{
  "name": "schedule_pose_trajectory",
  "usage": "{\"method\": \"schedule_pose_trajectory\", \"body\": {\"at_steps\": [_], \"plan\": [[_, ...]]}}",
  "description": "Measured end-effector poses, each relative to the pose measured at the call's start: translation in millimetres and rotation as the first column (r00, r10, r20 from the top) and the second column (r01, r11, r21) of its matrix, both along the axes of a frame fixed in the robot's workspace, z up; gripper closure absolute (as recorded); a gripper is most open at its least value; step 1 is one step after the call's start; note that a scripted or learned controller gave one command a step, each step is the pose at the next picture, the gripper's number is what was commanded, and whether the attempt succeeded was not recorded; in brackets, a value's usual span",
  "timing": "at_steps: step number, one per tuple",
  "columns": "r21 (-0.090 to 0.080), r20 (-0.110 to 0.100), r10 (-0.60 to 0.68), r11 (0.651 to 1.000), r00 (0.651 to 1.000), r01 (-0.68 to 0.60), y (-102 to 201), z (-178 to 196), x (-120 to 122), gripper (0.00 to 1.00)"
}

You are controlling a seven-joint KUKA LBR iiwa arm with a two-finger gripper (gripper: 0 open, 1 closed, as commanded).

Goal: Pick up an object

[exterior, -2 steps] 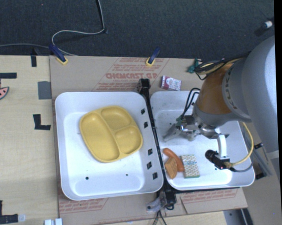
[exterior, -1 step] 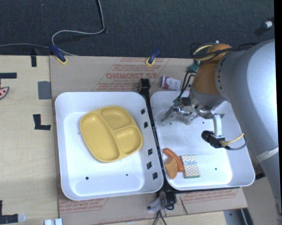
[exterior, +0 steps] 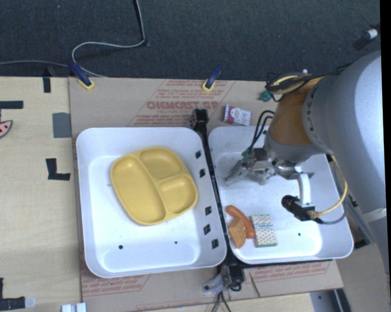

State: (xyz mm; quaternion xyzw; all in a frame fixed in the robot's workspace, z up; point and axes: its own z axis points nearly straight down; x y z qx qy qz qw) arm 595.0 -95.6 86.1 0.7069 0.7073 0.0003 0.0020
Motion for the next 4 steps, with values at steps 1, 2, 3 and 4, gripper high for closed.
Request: {"method": "schedule_pose_trajectory", "body": {"at_steps": [1,2,3,4], "plan": [[-0.001,0.000,0.000,1.000,1.000,0.000,0,10,0,1.00],[0.000,0.000,-0.001,1.000,1.000,0.001,0,9,0,0.00],[0.002,-0.001,0.000,1.000,1.000,0.000,0,-1,40,0.00],[0.001,-0.001,-0.001,1.000,1.000,0.001,-17,0,-43,0.00]]}}
